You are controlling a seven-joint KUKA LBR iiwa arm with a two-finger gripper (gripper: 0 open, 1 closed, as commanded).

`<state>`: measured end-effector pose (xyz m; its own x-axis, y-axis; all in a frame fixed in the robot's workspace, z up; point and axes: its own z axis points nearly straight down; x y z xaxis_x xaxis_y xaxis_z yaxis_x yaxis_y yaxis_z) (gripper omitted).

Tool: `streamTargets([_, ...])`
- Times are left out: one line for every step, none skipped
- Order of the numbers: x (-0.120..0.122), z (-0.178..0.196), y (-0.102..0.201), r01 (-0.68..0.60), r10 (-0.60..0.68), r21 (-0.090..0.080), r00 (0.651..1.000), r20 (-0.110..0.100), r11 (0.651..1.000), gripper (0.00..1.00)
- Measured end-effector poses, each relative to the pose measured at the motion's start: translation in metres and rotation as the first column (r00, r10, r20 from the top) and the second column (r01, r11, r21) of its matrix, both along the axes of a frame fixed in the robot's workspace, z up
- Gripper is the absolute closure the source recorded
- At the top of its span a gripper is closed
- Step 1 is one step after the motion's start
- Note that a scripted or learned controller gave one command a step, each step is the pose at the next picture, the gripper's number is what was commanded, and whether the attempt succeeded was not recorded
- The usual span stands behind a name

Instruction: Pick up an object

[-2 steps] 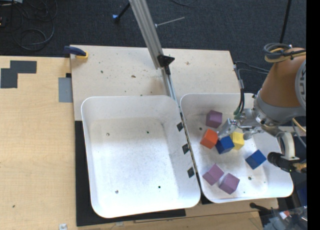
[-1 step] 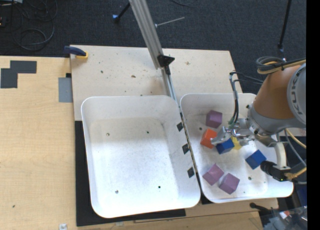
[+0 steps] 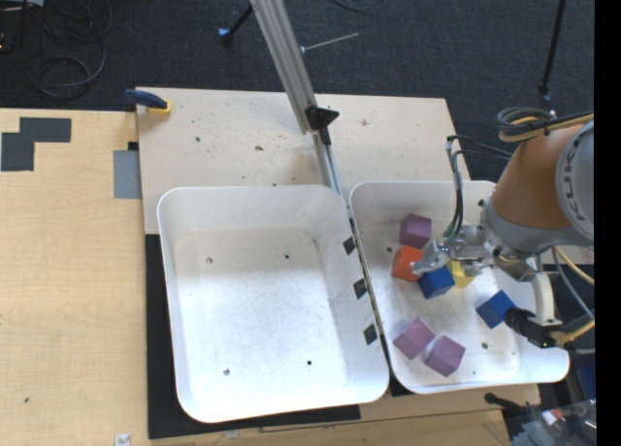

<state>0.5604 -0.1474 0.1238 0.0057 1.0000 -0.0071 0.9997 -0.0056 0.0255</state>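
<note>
Blue cube (image 3: 436,281) sitting in the right bin (image 3: 543,368), touching an orange cube (image 3: 406,263) (yellow piece (image 3: 463,275) just beside it). End effector (image 3: 449,256) hovering directly over them; grip state, cannot tell. Purple cubes (image 3: 430,345) lying lower in the frame.

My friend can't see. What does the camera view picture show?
A grey and orange robot arm's gripper reaches down among colored blocks in the right bin: orange block, blue block, purple block. Beside it sits the left bin.

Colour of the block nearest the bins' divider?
Orange block, camera view.
</note>
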Motion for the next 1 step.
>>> streamTargets([0.0010,0.0098,-0.0008,0.006,-0.006,0.001,1.000,0.002,1.000,1.00])
